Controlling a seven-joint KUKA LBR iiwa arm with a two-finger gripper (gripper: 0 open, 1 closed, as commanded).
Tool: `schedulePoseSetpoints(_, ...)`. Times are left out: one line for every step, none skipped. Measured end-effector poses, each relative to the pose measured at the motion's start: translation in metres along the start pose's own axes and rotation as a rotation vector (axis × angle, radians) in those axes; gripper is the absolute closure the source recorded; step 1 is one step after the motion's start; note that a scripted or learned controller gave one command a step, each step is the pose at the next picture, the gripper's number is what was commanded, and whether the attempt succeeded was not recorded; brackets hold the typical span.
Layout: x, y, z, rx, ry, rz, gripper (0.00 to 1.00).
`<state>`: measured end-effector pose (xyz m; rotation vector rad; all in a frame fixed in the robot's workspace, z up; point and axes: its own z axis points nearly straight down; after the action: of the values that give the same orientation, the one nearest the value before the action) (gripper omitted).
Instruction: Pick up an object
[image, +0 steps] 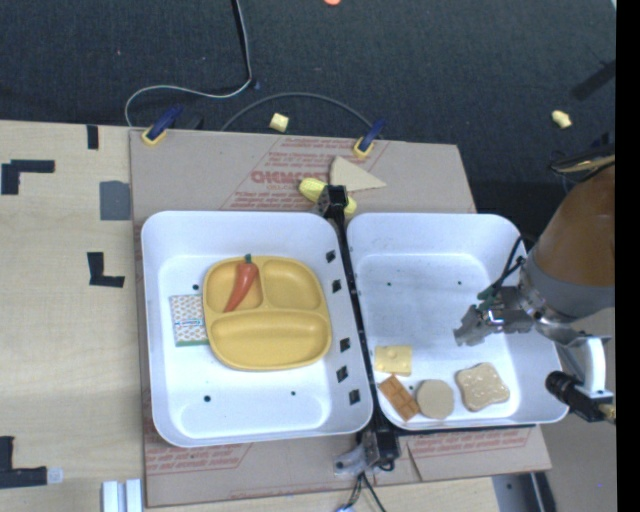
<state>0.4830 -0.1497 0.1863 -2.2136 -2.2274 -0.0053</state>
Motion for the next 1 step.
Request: schedulePoseSetpoints(0.0685, 0.0451, 0.0027, 0.001, -0.001, -0.003, 1.00)
